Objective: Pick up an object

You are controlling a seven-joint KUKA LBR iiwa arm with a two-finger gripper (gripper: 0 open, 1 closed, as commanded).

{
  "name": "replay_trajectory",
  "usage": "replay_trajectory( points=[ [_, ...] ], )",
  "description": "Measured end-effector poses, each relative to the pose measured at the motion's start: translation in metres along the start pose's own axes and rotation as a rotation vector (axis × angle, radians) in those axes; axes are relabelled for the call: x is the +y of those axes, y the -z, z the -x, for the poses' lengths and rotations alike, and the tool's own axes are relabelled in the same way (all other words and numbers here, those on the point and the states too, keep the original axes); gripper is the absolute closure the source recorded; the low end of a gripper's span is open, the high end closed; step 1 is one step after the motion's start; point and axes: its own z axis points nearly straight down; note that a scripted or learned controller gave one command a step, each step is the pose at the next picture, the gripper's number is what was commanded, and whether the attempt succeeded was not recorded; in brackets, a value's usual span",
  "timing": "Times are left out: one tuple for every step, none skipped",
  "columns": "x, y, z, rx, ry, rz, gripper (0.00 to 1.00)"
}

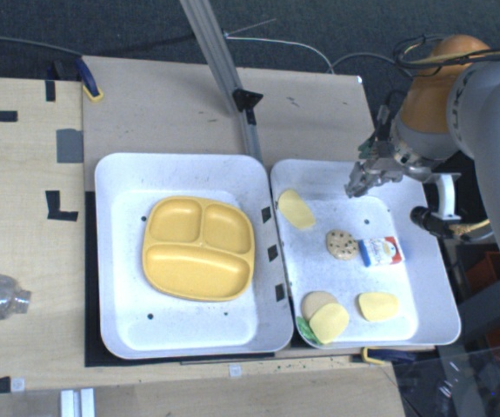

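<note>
While the tool (360, 183) hangs over the far edge of the right bin (432, 307), whether it is wide or narrow cannot be told, and nothing is visible in its grip. Below it in that bin lie a yellow piece (296, 208) near the left wall, a cookie (342, 245) just beside a small red, white and blue carton (380, 252), and more yellow pieces toward the near edge. A yellow divided plate (199, 248) rests in the left bin (115, 233).
</note>
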Motion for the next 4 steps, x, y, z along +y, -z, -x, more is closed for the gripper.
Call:
replay_trajectory(
  points=[
    [-0.027, 0.012, -0.062, 0.003, 0.003, -0.006, 1.00],
    [-0.004, 0.022, -0.062, 0.002, 0.000, -0.003, 1.00],
    [0.016, 0.036, -0.019, 0.000, -0.003, -0.002, 1.00],
    [-0.006, 0.018, -0.075, 0.003, 0.003, -0.008, 1.00]
  ],
)
